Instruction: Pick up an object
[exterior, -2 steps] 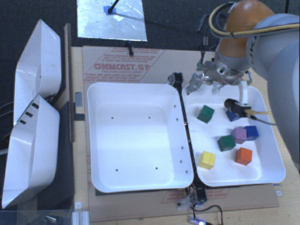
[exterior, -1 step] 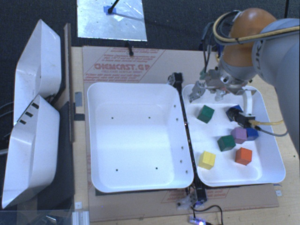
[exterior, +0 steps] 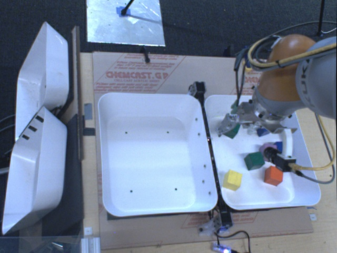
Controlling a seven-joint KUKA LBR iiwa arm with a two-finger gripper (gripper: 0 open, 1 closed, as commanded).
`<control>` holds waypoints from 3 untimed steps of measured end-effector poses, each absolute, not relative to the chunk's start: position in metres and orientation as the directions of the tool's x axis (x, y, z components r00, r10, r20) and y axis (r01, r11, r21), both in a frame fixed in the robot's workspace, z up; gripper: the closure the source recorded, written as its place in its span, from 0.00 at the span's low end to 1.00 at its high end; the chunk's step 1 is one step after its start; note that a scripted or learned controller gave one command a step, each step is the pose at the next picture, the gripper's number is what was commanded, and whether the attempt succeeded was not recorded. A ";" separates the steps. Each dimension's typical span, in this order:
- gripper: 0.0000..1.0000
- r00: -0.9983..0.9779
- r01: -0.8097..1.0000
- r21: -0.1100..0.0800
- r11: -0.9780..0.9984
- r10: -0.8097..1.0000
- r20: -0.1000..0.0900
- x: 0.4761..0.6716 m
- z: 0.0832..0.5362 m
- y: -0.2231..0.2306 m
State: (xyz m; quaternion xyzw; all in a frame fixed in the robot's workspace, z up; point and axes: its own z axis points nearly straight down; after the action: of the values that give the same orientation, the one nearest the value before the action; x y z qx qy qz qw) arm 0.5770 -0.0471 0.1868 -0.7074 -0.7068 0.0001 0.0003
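Yellow cube [exterior: 233, 179], orange cube [exterior: 273, 175] and green cube [exterior: 254, 161] lie in the right bin [exterior: 263, 200]; gripper [exterior: 230, 124] apparently clasps a dark green block [exterior: 231, 130].

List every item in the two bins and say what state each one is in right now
Left bin: flat on the bench.
Right bin: flat, holding the blocks.
Yellow block: resting on the bin floor, free.
Large green block: resting, free.
Orange block: resting, free.
Small green block: right at the tool; held or not, cannot tell.
Blue piece: partly hidden under the arm.
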 end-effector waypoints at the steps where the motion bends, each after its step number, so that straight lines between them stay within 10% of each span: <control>1: 0.00 -0.075 0.997 0.011 0.075 0.997 0.001 0.555 0.314 -0.015; 2: 0.00 0.002 1.000 -0.010 -0.002 1.000 -0.001 0.560 0.185 -0.042; 3: 1.00 0.000 1.000 0.002 0.000 1.000 0.000 0.562 0.202 -0.041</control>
State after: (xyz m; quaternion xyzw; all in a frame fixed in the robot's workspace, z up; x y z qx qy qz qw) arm 0.5625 -0.0409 0.2015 -0.7071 -0.7071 -0.0006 -0.0007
